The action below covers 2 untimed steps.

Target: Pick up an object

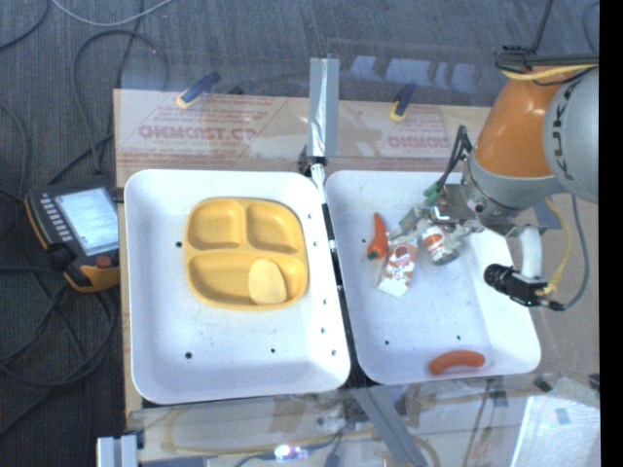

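Observation:
In the right bin (428, 329) lie an orange toy carrot (378, 235) with a green tip, a small white and red carton (397, 267), a little can (445, 248) and an orange sausage (458, 362) near the front wall. My gripper (434, 224) is low in the back right of this bin, right above the can and just right of the carton. The grey and orange arm (531, 134) hides the gripper's upper part. Nothing is seen lifted off the bin floor.
The left bin (156, 358) holds a yellow divided plate (243, 246) with a pale round piece (267, 282) in its front compartment. A metal divider (322, 105) stands behind the two bins. A handheld controller (80, 230) lies off the bench at left.

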Each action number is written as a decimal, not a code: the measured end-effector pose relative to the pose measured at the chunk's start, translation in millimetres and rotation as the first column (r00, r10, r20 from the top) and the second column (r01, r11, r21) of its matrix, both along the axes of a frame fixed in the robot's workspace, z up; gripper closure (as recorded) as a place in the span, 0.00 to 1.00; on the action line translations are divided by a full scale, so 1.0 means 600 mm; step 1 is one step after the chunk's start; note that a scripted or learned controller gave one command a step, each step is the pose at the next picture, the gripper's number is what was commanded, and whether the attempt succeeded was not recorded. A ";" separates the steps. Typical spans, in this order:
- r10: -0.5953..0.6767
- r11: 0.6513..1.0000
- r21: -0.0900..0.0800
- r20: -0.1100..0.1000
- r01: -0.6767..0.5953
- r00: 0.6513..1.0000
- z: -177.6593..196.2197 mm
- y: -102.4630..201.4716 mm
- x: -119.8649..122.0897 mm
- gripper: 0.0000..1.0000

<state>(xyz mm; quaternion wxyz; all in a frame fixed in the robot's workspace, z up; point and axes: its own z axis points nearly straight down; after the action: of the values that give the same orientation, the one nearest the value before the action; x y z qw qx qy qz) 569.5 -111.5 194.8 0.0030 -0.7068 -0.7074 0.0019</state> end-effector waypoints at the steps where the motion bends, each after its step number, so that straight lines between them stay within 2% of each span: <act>1: 0.000 1.000 -0.002 0.007 0.000 1.000 -0.170 0.008 0.019 0.00; 2: -0.002 1.000 -0.001 0.001 0.002 1.000 -0.161 0.007 0.019 1.00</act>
<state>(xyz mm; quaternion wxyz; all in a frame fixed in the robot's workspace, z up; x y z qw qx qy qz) 580.8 -107.5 98.1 0.0021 -0.7077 -0.7066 0.0019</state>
